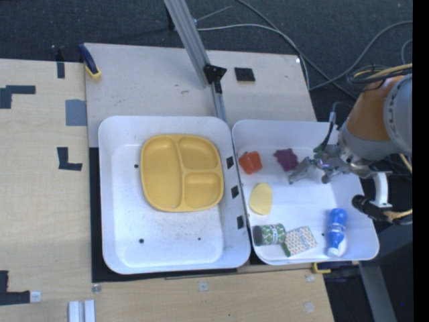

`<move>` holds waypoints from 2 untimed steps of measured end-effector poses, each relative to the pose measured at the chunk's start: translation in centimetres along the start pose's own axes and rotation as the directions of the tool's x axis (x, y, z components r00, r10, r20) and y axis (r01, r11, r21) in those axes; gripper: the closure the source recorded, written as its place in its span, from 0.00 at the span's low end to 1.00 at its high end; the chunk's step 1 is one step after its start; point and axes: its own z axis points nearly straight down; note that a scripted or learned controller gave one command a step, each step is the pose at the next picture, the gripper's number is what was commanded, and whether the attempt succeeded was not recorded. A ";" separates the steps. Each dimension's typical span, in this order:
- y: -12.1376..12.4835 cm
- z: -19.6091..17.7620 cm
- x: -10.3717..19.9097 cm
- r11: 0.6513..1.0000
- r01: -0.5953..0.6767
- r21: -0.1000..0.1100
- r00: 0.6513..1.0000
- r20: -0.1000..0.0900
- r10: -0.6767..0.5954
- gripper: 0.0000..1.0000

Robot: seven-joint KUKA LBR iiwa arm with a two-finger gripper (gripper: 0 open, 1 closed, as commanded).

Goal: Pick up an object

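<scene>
Bins sit side by side on the bench, both shallow and white. The left bin (120,200) holds a yellow divided plate (181,172), lying flat toward its upper half. The right bin (305,129) holds the small things: an orange block (250,162) near its upper left corner, a purple lump (286,157) just to the right of that, a pale yellow piece (261,198) below the orange block, a green and white can (269,234) lying on its side near the lower left, a small printed packet (299,240) touching the can's right end, and a blue and white bottle (336,231) lying toward the lower right corner.

From the right the arm (379,119) reaches in, grey with its orange band, over the right bin's upper right part. The gripper (303,171) points leftward, its grey tip near the purple lump, a little below and to the right of it and apart from it. From where I stand the fingers are too blurred together to judge how wide they are, and nothing shows between them.

Behind the bins a grey metal bar (191,35) slants up across the bench, and cables (268,29) trail over the dark floor beyond.
</scene>
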 end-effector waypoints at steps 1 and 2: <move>0.1 2.3 0.0 1.000 0.000 -0.006 1.000 0.002 0.000 0.00; 0.3 1.0 0.0 1.000 0.001 -0.012 1.000 0.004 -0.001 1.00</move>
